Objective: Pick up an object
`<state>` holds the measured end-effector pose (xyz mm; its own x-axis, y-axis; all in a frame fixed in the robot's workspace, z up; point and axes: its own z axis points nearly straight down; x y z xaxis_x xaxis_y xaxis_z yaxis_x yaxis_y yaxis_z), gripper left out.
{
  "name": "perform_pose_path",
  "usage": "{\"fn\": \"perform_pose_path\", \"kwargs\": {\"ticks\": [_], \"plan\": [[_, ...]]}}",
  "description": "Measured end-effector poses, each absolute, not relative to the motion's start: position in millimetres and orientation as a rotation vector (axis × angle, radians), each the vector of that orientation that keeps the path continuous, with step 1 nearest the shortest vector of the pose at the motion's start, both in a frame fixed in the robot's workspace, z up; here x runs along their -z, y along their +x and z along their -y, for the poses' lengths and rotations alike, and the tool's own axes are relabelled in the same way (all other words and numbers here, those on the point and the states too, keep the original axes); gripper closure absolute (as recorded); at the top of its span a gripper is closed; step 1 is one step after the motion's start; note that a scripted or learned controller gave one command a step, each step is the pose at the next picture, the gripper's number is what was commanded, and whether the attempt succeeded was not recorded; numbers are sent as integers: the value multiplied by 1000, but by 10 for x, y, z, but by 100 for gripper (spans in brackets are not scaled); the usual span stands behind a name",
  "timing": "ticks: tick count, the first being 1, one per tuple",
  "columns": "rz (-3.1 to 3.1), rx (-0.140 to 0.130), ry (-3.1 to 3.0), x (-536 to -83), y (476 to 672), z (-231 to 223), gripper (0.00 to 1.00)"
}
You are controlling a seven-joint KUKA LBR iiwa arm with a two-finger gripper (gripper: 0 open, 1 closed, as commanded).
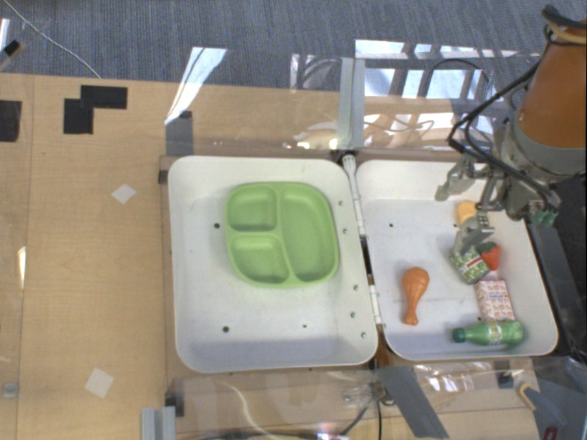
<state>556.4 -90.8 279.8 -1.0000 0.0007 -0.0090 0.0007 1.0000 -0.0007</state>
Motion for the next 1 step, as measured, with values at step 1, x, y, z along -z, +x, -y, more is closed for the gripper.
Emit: {"fn": "perform_pose_path", "kwargs": {"ticks": [1], "plan": [[-3150, -2, 13, -1379, 5451, 1663, 0]]}}
